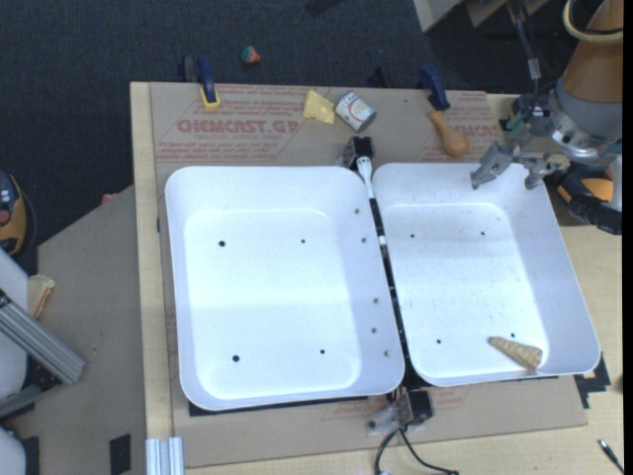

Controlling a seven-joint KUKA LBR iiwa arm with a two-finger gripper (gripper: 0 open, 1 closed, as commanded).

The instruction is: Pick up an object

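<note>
A tan waffle-patterned cone [516, 350] lies on its side in the near right corner of the right bin [475, 265]. The left bin [267, 285] sits beside it. My gripper [508, 174] hangs over the far right corner of the right bin, well away from the cone. Its two grey fingers [484, 173] are spread apart and point down, open, with nothing between them. The orange band of the arm [596, 67] shows above it at the upper right.
Behind the bins on the cardboard lie a yellow wedge [318, 107], a small white box [354, 111] and a wooden-handled tool [448, 134]. Blue clamps [207, 82] [431, 85] hold the board's far edge. A black brush [362, 152] lies between the bins.
</note>
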